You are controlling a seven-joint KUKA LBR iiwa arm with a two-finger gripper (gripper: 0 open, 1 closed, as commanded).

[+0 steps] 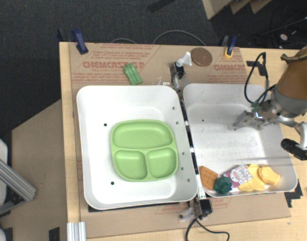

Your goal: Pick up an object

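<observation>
The toy food pile [246, 178] lies along the right bin's [213, 104] near rim, its long axis running three to nine o'clock. The gripper [239, 123] hovers above, fingers spread and holding nothing; the pile sits at its six o'clock, unobstructed. At nine o'clock rests the green tray [143, 149].

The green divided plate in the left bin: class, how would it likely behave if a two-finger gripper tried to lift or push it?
The green divided plate looks like rigid moulded plastic, so probably stiff and light. It lies flat with a low rim, so it would likely slide rather than tip or roll. Its smooth, wide shape may be hard to pinch.
</observation>
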